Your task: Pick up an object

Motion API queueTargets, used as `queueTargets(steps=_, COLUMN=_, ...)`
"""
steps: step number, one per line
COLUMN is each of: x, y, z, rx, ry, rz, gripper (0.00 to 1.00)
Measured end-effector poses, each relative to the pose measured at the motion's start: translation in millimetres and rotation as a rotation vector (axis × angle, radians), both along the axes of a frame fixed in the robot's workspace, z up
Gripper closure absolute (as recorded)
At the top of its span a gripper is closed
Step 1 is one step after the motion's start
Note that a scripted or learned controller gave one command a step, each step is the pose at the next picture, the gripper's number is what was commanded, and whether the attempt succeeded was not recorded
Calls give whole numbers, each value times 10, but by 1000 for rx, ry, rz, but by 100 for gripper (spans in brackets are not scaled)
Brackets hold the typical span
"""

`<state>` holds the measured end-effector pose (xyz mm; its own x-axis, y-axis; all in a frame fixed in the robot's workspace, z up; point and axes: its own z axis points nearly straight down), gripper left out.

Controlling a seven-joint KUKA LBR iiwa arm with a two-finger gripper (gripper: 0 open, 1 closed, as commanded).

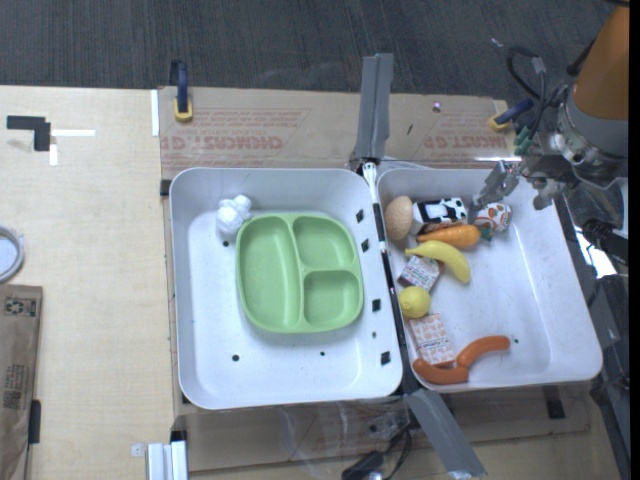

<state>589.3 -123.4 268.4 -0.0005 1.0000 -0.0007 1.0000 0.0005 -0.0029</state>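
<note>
Single fixed overhead camera, slanted down on both bins (190, 298) (arm (600, 98) entering right).

Both bins (200, 368) are white. The divided plate (300, 271) is pale green. A banana (441, 259) and lemon (414, 301) are yellow, the carrot (452, 235) orange, the sausage (463, 359) red-orange, a toy (441, 211) black-and-white patched, the tabletop (80, 228) light tan.

Red lettering, upside down in this view, runs along the cardboard sheet (290, 128) behind the bins; it seems to read "CHEMCO", though not surely. A recycling-type mark sits on the brown paper bag (18, 358) at left.
</note>
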Motion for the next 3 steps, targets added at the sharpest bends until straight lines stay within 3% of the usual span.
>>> queueTargets(steps=1, x=350, y=-453, z=-1132, rx=0, ry=0, rz=-134, gripper=0)
queueTargets(steps=2, x=700, y=-792, z=-1759, rx=1, ry=-3, rz=29, gripper=0)
queueTargets(steps=3, x=714, y=-797, z=-1634, rx=-2, ry=-7, rz=30, gripper=100)
